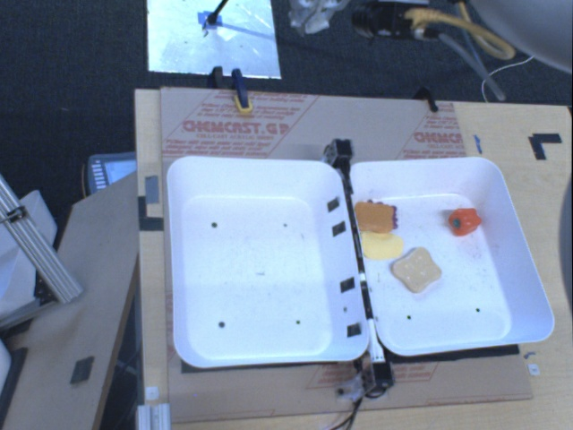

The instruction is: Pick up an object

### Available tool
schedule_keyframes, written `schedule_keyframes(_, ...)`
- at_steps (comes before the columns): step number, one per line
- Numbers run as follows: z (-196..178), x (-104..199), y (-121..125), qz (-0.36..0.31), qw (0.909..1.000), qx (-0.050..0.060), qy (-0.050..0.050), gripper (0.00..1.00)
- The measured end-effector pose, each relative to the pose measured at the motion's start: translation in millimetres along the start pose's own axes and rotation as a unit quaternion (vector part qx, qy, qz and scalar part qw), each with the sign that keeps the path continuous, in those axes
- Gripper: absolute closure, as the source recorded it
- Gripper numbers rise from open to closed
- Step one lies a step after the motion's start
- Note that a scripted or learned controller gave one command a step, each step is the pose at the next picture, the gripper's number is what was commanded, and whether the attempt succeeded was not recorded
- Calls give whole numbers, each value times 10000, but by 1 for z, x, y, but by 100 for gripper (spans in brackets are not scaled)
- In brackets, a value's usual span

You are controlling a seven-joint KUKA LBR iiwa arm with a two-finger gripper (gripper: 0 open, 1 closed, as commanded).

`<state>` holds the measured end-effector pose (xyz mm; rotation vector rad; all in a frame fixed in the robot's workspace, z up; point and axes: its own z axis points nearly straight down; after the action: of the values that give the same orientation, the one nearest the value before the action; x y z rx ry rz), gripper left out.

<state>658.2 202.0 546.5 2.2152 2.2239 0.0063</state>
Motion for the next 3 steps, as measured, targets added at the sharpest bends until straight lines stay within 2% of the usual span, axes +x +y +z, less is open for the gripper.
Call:
schedule_keyframes(1,12,34,4,-8,10000,14,0,100)
schedule_keyframes(2,11,32,4,2,10000,12,-1,0)
schedule_keyframes(3,-1,32,4,-11,10000,-4,3,100)
